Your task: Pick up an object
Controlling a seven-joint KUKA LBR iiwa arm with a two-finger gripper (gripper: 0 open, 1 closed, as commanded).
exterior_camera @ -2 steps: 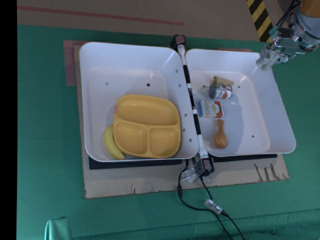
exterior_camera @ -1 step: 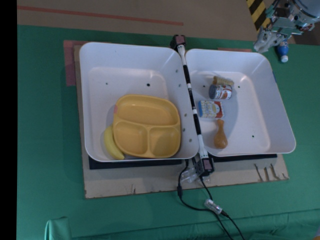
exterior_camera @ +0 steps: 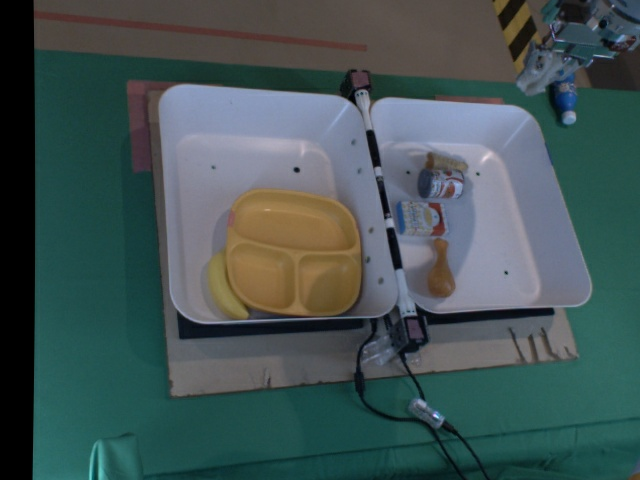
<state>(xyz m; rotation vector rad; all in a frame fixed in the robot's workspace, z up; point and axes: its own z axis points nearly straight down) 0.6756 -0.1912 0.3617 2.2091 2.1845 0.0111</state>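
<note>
My gripper (exterior_camera: 556, 80) hangs at the top right, beyond the far right corner of the right bin (exterior_camera: 560, 230) and above the green cloth. A small white and blue piece (exterior_camera: 566, 102) shows at its lower end; whether it belongs to the gripper or is a separate thing is unclear. In the right bin lie a small can (exterior_camera: 441, 183), a brown bit (exterior_camera: 446, 161) just behind it, a white and blue carton (exterior_camera: 422, 218) and a brown toy drumstick (exterior_camera: 441, 270). In the left bin (exterior_camera: 190, 148) rest a yellow divided plate (exterior_camera: 293, 251) and a banana (exterior_camera: 224, 288).
A black and white bar (exterior_camera: 380, 193) runs between the two bins. Cables (exterior_camera: 400, 388) trail from its near end over the cardboard sheet (exterior_camera: 300, 368). Yellow and black hazard tape (exterior_camera: 512, 8) marks the floor at the back right.
</note>
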